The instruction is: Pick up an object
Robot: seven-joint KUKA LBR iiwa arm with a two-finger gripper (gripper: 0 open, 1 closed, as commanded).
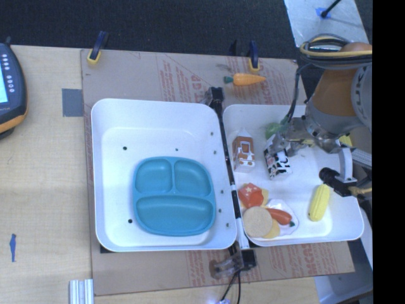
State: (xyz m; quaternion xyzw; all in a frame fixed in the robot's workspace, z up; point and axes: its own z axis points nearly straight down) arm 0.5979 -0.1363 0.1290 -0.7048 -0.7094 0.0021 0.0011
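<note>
My gripper [283, 147] hangs low in the upper middle of the right bin [342, 233], below the grey arm with its orange band [332, 94]. Its tip is right at a small black-and-white cow toy [277, 164]; whether they touch I cannot tell. A brown-and-white toy [243, 152] lies to the left of the cow. A yellow corn cob [318, 201] lies at the bin's right. At the bin's front left are a red piece [251, 195], a round tan disc [257, 221] and an orange-red piece [281, 217]. A green bit [273, 130] peeks out beside the gripper.
The left bin [107, 125] holds a blue divided plate [174, 196]. An orange carrot toy [248, 79] lies on the cardboard behind the bins, near a blue clamp [253, 50]. A yellow clamp [96, 48] and a handheld pendant [9, 87] sit to the left.
</note>
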